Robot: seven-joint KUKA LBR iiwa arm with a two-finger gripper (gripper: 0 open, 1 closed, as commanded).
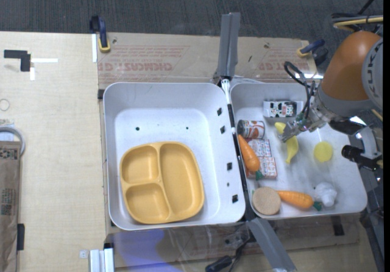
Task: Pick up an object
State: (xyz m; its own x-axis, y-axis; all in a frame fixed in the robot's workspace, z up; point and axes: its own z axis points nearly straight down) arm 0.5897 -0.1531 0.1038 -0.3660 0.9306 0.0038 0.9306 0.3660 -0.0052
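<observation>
Pincer (297, 127) hangs low in the right bin (350, 207); how it is set, I cannot tell. The banana (291, 147) lies just below it, long axis running top to bottom, so I'd descend straight there.

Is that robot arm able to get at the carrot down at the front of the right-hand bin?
Probably yes. The carrot lies uncovered on the bin floor, with a round cookie at its tip, and the gripper hovers in the same bin.

This is probably a robotics lab: two white bins (116, 161) sit on a cardboard-covered bench (183, 57) held by clamps (100, 36), beside a grey-and-orange arm (353, 69).
</observation>
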